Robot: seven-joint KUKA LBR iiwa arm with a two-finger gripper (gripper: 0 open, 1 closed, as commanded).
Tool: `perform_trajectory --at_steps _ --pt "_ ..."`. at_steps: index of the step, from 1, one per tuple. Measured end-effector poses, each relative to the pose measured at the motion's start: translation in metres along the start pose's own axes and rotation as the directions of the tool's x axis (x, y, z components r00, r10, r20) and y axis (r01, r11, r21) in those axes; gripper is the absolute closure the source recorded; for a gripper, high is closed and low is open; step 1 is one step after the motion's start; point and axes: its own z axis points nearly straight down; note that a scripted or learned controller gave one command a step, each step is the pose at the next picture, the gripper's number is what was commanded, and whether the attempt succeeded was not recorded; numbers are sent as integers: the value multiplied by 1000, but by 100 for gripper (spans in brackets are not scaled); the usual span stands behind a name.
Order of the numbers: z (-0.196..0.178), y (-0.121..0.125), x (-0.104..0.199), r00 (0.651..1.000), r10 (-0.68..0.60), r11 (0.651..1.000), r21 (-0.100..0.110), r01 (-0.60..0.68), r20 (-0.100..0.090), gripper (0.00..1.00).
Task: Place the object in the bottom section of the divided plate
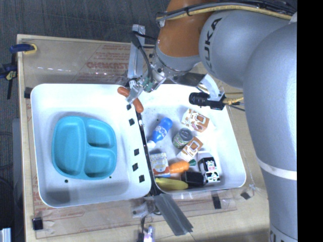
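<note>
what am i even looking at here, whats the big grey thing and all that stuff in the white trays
One camera looks down at a slant on a bench with two shallow white bins. The big grey shape with the orange band is a robot arm reaching in from the right. Its gripper, a small two-finger claw, sits over the wall between the bins, right by an orange-brown sausage-like object; whether it truly grips that I cannot tell.

The left bin holds a blue divided plate, where the object should end up. The right bin holds a jumble: a blue bottle, a small can, a carrot, a banana, and little packets.
</note>
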Motion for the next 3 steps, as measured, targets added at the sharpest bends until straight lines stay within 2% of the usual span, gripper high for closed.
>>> perform_trajectory --at_steps 1,2,3 --pt "32 20 65 1000 28 1000 1 -28 0 100" --pt "23 11 140 1000 -6 1000 1 6 0 100" --pt "45 43 189 982 -188 982 2 188 -1 100"
